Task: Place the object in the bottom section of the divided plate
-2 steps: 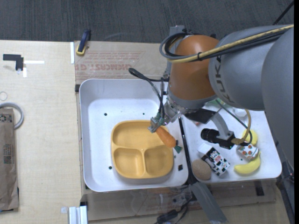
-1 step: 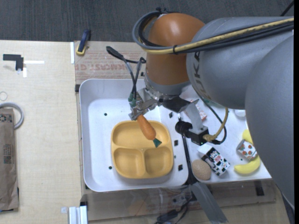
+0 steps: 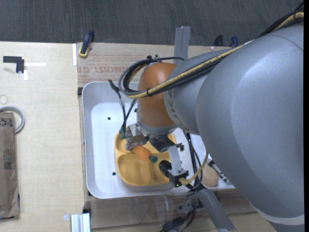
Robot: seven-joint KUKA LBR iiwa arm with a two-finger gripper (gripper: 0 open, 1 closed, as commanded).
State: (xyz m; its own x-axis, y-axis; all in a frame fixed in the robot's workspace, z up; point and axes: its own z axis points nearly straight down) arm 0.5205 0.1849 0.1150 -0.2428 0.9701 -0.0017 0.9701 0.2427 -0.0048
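Now one small orange object (image 3: 140, 152) sits on one yellow divided plate (image 3: 130, 170); claw (image 3: 140, 141) grip unclear, can't tell.

The arm (image 3: 241, 120) is seen as a broad, smooth grey casing with rounded segments. An orange band (image 3: 155, 93), domed and glossy, is fitted below the grey casing, toward the wrist. Black cables (image 3: 129, 76) are looped beside the orange band, and a yellow-and-black cable (image 3: 212, 59) is run along the grey casing. Beneath the band, a grey metal wrist block (image 3: 154, 134) with small dark fittings is noted.
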